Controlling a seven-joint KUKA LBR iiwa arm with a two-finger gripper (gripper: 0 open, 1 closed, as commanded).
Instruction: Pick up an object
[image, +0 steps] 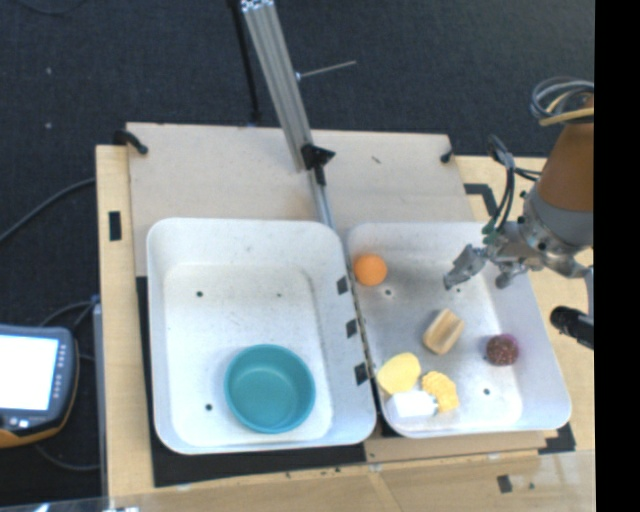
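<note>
Arm enters from the right, over the right bin (530, 405). Gripper (482, 271) hangs above the bin's upper right part, fingers spread apart, nothing between them. No pick made yet, by the look of it; the whole grab and lift remain.

Candidates in the right bin: orange ball (370, 270) near the upper left corner, tan block (442, 331) just below the gripper, dark red ball (501, 349) to the right, yellow pieces (420, 380) and a white block (412, 405) clustered at the lower left. Tan block looks the nearest target.

Left bin (180, 250) holds a teal bowl (269, 388), well apart from the gripper.
</note>
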